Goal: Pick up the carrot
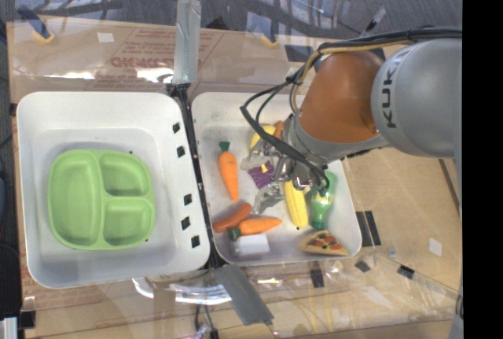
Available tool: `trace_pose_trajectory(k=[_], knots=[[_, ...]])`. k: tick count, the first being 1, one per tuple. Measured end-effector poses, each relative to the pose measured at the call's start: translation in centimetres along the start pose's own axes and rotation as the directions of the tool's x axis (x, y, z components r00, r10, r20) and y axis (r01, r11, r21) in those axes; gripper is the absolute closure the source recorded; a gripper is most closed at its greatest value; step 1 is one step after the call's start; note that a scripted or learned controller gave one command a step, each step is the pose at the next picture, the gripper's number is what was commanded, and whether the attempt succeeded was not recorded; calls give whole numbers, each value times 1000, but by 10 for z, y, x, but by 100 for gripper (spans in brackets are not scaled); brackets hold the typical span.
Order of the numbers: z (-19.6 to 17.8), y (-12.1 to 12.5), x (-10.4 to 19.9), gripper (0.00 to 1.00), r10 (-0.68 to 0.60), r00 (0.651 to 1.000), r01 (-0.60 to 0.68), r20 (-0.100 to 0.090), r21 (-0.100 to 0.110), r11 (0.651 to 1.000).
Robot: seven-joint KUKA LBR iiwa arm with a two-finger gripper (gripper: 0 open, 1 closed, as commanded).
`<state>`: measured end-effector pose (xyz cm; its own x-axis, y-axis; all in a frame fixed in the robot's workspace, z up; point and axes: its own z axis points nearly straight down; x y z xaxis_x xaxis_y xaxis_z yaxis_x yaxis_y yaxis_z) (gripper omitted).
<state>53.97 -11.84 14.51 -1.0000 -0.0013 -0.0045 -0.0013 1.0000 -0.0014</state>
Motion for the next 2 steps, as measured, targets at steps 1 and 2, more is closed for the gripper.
trace_pose_trajectory(k=[1,2], knots=[[54,21,-21,0,164,986,-164,-10,-2,986],[43,22,-23,100,156,988,-156,-7,-1,988]])
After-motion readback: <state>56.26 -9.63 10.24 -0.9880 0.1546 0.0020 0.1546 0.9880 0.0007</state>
